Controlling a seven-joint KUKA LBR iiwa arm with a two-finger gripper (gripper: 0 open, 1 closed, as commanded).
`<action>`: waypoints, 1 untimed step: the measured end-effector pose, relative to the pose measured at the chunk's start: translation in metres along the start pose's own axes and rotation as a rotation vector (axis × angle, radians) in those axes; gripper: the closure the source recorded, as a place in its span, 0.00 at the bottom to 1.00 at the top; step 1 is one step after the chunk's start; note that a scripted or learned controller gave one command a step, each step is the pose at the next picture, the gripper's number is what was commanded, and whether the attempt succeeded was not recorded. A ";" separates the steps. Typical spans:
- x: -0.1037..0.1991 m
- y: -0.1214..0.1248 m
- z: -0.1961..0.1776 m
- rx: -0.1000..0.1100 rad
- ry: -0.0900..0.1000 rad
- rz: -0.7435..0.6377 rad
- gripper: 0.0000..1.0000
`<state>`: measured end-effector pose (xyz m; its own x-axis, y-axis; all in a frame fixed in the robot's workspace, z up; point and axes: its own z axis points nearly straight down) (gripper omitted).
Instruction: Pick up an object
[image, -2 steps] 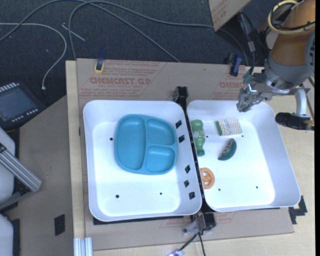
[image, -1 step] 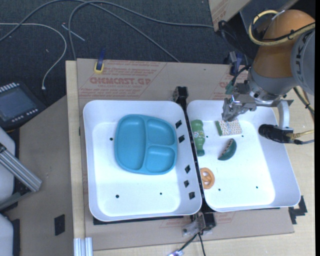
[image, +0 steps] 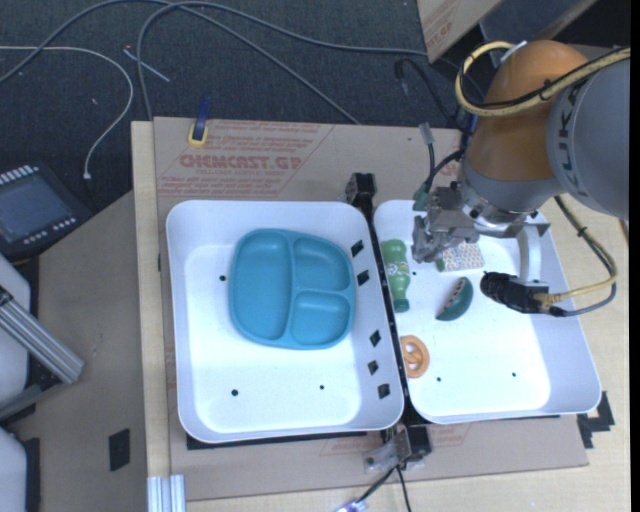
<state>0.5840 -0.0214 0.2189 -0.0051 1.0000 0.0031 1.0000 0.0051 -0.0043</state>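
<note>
Looking into the right bin (image: 560, 380), we see a green bottle (image: 397, 270) by its left wall; the gripper (image: 432, 240) hovers beside it, fingers unclear.

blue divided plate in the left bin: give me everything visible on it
The blue divided plate is light teal with a matte, plastic look, rounded corners and three compartments: one long one on its left side and two smaller ones on the right. It lies flat, right side up, slightly rotated, in the upper middle of the left bin. Its compartments hold nothing. Only the bin floor touches it, and the gripper is over the other bin.
</note>
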 end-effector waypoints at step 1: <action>0.061 -0.022 -0.005 -0.001 0.001 -0.002 1.00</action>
